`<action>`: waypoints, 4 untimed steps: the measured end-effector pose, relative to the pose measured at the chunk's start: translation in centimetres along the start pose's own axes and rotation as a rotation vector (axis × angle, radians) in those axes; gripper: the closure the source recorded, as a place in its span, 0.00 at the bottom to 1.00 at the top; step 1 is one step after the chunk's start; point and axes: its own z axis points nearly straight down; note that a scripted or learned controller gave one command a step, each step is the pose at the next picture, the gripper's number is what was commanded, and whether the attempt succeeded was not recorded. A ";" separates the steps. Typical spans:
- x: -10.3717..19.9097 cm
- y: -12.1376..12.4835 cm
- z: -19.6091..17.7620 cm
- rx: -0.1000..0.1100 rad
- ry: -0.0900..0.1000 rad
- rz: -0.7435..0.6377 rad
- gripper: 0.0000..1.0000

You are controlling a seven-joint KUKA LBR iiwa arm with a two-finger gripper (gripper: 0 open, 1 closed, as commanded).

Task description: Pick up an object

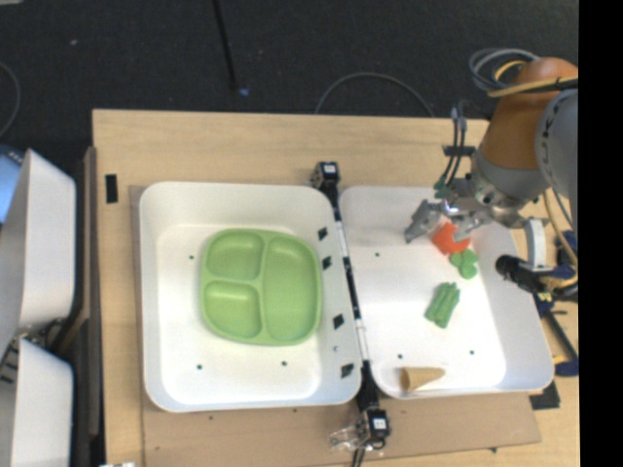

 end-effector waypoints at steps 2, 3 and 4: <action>-0.2 0.1 6.4 -0.003 -0.001 0.005 0.00; -0.2 0.2 5.2 -0.007 -0.001 0.007 1.00; -0.5 0.7 0.7 -0.009 0.000 0.002 1.00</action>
